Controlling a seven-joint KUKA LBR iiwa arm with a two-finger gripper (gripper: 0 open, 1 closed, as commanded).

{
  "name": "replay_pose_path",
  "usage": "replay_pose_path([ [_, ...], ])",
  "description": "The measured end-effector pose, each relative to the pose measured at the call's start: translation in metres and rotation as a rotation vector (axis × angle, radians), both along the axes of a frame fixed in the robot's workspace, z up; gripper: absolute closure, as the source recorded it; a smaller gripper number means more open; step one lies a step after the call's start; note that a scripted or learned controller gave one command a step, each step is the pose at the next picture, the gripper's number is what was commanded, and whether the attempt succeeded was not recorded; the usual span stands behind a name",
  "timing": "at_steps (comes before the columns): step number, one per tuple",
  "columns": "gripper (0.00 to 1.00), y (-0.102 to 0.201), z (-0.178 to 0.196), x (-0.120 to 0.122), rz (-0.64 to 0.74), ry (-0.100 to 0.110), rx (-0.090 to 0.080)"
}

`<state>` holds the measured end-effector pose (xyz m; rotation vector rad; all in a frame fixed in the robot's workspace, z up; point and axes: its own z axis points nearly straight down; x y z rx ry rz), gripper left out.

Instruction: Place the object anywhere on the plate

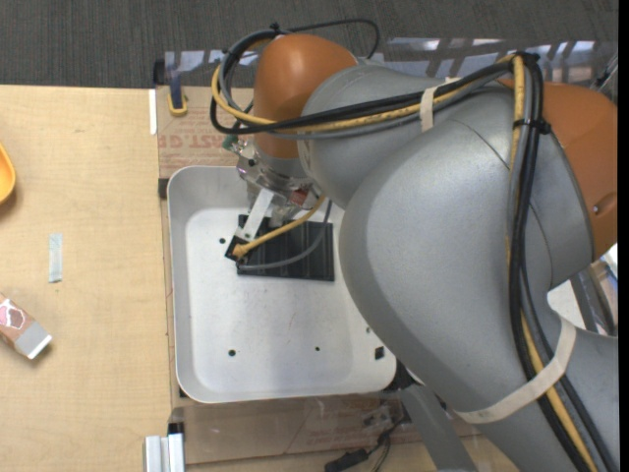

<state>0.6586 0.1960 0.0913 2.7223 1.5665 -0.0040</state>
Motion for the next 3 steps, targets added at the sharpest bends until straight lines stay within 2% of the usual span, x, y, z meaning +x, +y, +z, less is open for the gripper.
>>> replay_pose_path([
  [1,0.0,0.001,0.0,-0.001,0.001,0.004,0.001],
  [2,0.0,0.033,-0.002,-0.004,-0.432,0.02,-0.001],
  [3,0.0,0.03,0.0,-0.04,-0.766,-0.001,-0.001],
])
